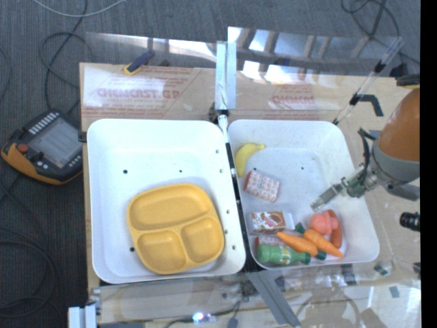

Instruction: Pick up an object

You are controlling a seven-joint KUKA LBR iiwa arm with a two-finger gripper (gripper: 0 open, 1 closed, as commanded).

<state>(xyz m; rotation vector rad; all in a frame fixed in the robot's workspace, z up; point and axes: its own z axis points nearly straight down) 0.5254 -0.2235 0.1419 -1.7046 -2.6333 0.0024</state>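
The right bin [300, 132] holds several toy foods. A yellow banana [246, 155] lies at its far left, with a red-and-white packet [263, 186] just below it. A second small packet [268, 221], two carrots [301, 242], a green bottle [280, 255] and an orange-red fruit [323, 223] are clustered along the near edge. My gripper [328, 197] hangs over the right part of this bin, above and slightly up from the orange-red fruit, pointing down-left. Nothing shows in it.
The left bin [109, 156] carries a yellow divided plate [176, 226]. A metal divider post [224, 80] stands behind the seam between the bins. A teach pendant [46, 147] lies on the floor at the left. Cables cross the carpet.
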